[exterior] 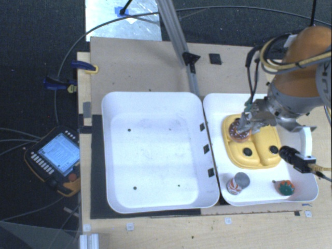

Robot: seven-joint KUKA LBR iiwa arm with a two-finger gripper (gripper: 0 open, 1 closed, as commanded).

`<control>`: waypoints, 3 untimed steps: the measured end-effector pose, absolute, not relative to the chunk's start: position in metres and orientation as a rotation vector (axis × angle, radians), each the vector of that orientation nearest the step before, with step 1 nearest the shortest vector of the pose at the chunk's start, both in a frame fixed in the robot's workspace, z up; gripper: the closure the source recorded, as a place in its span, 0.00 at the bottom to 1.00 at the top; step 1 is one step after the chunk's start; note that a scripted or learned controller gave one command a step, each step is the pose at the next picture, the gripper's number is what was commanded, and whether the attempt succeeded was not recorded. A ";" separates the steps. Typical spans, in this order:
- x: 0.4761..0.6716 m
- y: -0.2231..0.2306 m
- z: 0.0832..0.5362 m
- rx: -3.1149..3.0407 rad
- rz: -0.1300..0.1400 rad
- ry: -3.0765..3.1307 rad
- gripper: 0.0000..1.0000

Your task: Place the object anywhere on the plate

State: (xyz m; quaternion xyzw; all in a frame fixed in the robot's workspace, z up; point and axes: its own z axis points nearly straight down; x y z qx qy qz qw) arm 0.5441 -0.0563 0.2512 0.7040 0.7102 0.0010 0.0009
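Tool [248, 119] over doughnut [239, 130] on yellow plate [259, 152], right bin [262, 193].

We look down at a slant from above the bench [155, 66], both bins [150, 154] filling mid-frame

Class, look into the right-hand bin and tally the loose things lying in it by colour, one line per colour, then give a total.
Yellow: 1, the plate
Brown, speckled: 1, the round object on the plate under the end effector
Grey and red: 1, the small cup-like item
Green and orange: 1, the small toy
Total: 4
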 end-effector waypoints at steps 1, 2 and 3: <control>0.572 -0.017 0.247 2.210 0.005 2.231 1.00; 0.592 0.027 0.233 2.211 0.004 2.231 1.00; 0.614 0.079 0.221 2.210 0.005 2.232 1.00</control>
